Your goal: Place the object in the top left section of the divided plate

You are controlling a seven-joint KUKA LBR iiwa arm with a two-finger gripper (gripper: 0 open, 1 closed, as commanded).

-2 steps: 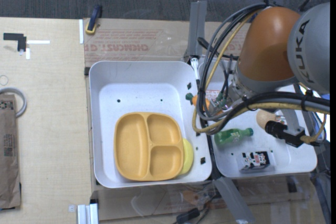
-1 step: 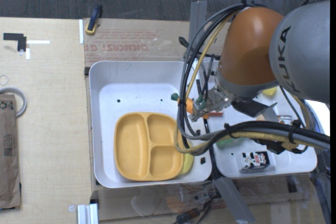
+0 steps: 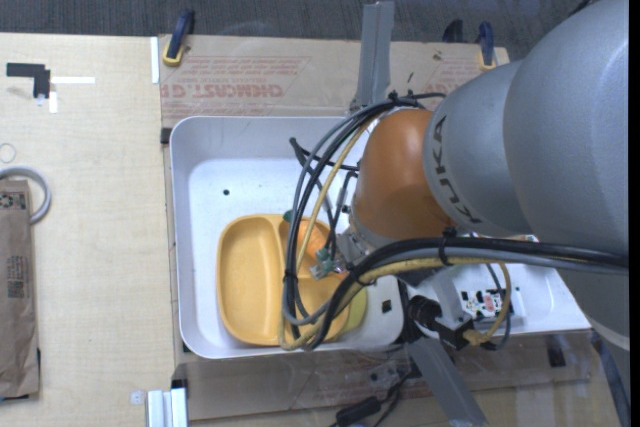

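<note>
You see the large grey KUKA arm with its orange band [image 3: 400, 177] reaching in from the right and covering most of the shallow white plastic bin [image 3: 200, 205], whose left wall and near left corner remain bare. Beneath the wrist lies the yellow divided plastic plate [image 3: 250, 280], its long axis running far to near; the big left-hand compartment is open to view, while its right-hand sections pass under the arm. A loop of black and yellow cables [image 3: 310, 245] hangs across the plate's right part.

Note the key relation: the wrist stands directly above the plate's right side, so the far left section lies to the left and slightly away from it. Any placing move would, by this reading, shift leftward over the dividing ridge.

A small orange patch with a green fleck [image 3: 312, 240] shows at the plate's inner edge, just under the cables; it may be the object, but you cannot tell its shape, nor whether it rests on the plate or is carried.

The gripper itself is masked by the wrist and cables, so whether it is clenched or released cannot be told.
</note>
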